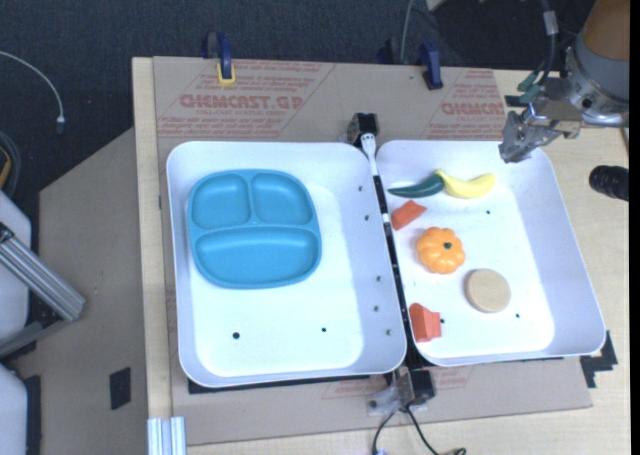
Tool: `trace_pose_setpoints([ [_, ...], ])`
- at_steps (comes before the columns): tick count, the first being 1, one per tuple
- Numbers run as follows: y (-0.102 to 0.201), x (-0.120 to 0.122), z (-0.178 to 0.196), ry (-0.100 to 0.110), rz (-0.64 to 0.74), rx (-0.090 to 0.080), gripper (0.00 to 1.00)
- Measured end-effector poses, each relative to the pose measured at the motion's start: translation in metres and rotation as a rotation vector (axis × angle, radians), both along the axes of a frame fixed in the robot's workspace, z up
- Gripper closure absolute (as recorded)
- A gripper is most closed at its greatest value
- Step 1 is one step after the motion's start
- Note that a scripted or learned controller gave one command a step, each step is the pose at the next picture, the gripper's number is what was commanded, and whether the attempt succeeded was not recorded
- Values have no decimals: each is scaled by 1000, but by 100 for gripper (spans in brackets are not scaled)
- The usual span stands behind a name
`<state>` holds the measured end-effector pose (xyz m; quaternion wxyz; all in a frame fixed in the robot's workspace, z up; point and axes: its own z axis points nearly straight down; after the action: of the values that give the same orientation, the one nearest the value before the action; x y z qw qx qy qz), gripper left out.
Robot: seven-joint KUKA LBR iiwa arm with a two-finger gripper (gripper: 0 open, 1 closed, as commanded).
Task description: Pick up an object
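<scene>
Near edge of right shallow white plastic bin [570,273]: small orange-red block [425,322] against the inner wall, low corner. Just past it, flat round tan disc [488,290], lying flat, apart from the block. Then small orange plastic pumpkin [441,249], upright, mid-bin, near the disc but not touching. Beyond that, orange wedge-shaped piece [407,213] by the inner wall. Farthest in the bin: dark green toy pepper [418,186] and yellow toy banana [468,183], end to end, looks like touching.

Left shallow white plastic bin [200,323] holds one blue three-compartment plastic plate [256,228], flat, in the far half. Nothing on the plate.

Both bins sit side by side on the brown cardboard-covered surface [160,193], joined along the middle seam; blue clamps [222,55] at the far edge pin the sheet so it won't shift.

Grey two-finger gripper [520,143] hovers over the far right corner of the right bin, near the rim, above and beside the banana's tip. Nothing visible between the fingers. Fingers too small and dark here: can't tell if apart or together.

Judgement: no object picked yet, all candidates lying in the right bin. Banana is the closest target; it butts the pepper, so a grasp could catch both or nudge one away.
</scene>
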<state>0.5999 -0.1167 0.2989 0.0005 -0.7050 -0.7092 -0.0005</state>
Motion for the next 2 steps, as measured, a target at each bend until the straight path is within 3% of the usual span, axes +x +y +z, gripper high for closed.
trace_pose_setpoints([
  [1,51,16,-17,2,-1,-1,100],
  [2,101,17,-19,2,-2,-1,100],
])
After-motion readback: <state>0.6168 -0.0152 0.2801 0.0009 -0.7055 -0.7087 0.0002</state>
